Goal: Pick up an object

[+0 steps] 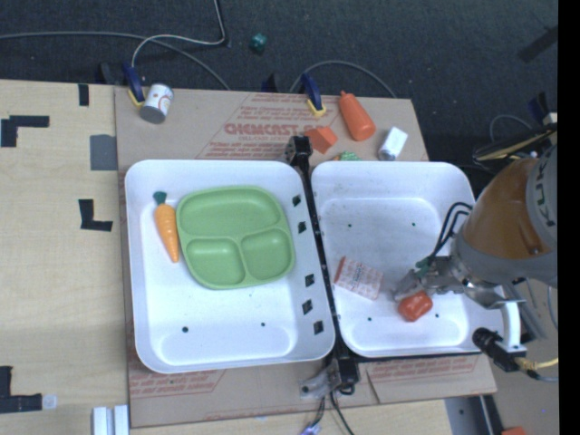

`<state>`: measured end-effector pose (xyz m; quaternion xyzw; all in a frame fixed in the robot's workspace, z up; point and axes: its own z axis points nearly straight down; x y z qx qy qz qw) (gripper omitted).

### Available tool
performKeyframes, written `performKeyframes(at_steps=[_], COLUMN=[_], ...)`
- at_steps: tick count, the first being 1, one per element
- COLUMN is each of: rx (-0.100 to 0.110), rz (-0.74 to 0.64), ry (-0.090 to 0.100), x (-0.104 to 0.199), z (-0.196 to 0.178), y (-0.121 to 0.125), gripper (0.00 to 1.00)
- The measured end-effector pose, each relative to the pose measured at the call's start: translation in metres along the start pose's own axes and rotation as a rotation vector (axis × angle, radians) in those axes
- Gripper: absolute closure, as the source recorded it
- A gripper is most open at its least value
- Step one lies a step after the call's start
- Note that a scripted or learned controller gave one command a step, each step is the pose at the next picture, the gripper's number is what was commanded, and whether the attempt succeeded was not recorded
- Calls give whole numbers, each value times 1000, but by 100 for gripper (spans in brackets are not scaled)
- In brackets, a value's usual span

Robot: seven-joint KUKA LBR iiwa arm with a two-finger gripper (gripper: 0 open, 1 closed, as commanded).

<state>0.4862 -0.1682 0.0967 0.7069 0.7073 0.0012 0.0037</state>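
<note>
The flat brown cardboard sheet covering the bench carries two shallow white plastic bins, the left bin and right bin, side by side. An orange plastic bottle, a small white cylinder and a small white block lie along its far edge.

A divided plate and carrot lie in the left bin.
</note>
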Motion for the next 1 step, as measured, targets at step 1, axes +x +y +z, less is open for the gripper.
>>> performKeyframes(at_steps=[1], rx=[1], rz=[-2], ry=[3], x=[50], z=[10], y=[78], gripper=[100])
